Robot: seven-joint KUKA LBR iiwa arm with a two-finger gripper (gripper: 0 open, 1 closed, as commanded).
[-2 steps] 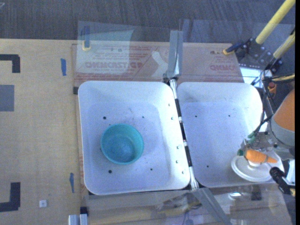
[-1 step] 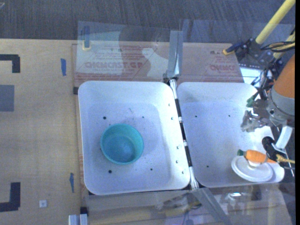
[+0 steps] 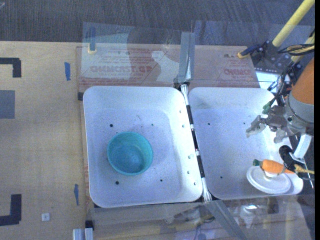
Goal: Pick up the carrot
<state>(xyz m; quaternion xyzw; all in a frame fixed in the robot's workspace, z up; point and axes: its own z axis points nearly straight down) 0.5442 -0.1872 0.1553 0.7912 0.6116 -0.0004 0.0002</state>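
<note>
So there are two shallow white bins side by side on a wooden bench. The left bin has a teal bowl sitting upright in its lower left part, well apart from everything else. The right bin has a small white plate down in its near right corner, and the carrot is lying on top of that plate, orange with a bit of green at its left end. The gripper comes in from the right and hangs over the right bin's right side, just above the carrot in the frame, not touching it. The arm's orange band shows at the right edge.
</note>
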